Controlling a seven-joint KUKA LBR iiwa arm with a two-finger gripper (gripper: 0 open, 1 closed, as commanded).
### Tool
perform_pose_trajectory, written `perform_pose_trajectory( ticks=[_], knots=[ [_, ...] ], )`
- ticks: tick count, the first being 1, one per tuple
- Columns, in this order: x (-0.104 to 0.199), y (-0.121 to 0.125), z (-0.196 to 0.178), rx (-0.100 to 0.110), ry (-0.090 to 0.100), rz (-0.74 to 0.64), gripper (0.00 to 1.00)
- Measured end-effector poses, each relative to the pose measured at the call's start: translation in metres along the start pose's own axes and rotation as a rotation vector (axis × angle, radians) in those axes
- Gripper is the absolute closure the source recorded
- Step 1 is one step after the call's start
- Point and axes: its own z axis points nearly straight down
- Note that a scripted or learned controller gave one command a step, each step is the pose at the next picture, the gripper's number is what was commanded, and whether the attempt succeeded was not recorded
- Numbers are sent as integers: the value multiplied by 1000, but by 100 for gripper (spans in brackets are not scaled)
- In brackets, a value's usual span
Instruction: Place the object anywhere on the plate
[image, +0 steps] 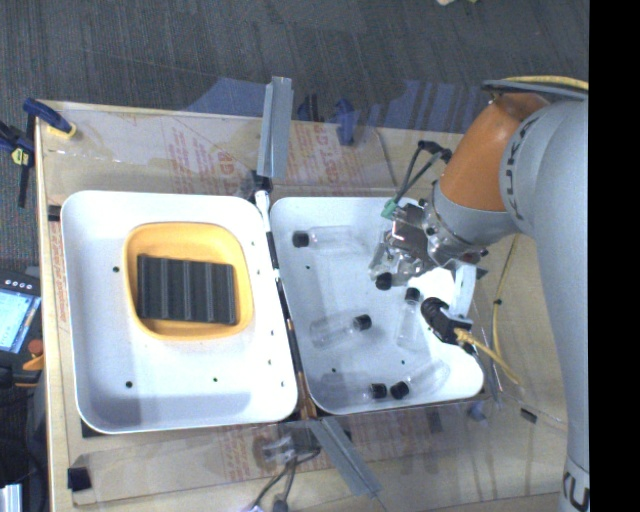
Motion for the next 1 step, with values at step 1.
perform_pose_trajectory(
  ticks=[1],
  knots=[
    [49, -7, -23, -1, -1, -280, 100]
  ],
)
